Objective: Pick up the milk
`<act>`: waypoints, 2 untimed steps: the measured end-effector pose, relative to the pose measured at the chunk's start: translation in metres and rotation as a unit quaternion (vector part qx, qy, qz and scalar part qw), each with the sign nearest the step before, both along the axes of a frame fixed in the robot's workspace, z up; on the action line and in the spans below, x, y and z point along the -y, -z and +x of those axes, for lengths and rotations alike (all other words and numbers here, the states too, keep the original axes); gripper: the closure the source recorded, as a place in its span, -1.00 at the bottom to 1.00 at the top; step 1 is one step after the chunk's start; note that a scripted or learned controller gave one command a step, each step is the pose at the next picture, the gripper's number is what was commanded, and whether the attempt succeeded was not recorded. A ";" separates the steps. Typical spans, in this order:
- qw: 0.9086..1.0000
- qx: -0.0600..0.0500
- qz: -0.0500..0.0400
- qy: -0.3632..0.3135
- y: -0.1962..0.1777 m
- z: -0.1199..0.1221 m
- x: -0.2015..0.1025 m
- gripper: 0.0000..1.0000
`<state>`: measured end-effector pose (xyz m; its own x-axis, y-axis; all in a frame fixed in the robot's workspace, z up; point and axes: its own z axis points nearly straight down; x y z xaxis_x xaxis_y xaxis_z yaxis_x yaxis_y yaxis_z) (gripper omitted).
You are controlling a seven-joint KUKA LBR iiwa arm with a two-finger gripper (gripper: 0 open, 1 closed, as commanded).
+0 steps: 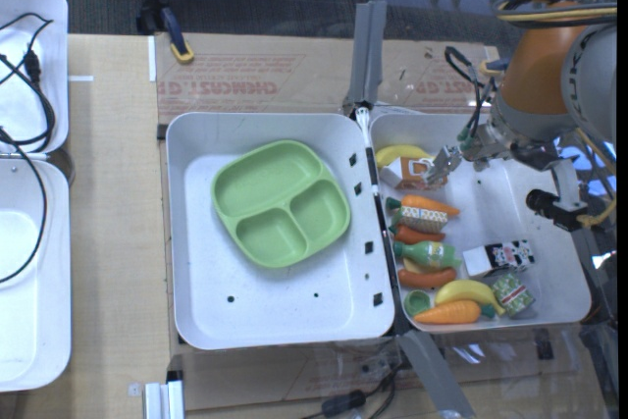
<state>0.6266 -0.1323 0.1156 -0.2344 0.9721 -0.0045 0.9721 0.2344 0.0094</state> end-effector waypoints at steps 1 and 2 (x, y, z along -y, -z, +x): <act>0.998 0.005 0.003 0.059 0.010 -0.006 -0.007 -1.00; 1.000 0.005 -0.003 0.021 0.010 0.002 -0.011 -1.00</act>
<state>0.6282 -0.1209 0.1056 -0.1936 0.9810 -0.0125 0.9809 0.1938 0.0174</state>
